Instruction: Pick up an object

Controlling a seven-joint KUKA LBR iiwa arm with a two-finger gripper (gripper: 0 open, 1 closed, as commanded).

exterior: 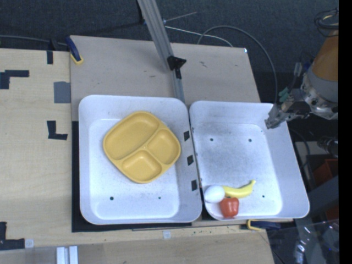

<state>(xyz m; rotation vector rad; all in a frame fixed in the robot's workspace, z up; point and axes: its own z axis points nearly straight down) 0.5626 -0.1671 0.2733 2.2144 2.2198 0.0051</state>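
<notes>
A yellow banana (pixel 241 190), a white egg-shaped ball (pixel 214 193) and a red pepper (pixel 230 206) lie together at the near edge of the right bin (pixel 236 147). My gripper (pixel 273 121) hangs over the right bin's far right rim, well away from these objects. Nothing shows between its fingers. The arm's orange band sits at the frame's right edge.
A yellow divided plate (pixel 142 146) lies in the left bin (pixel 93 164). A grey metal pole (pixel 157 26) slants down from the top to the bins' shared far edge. Cables run across the bench behind the right bin.
</notes>
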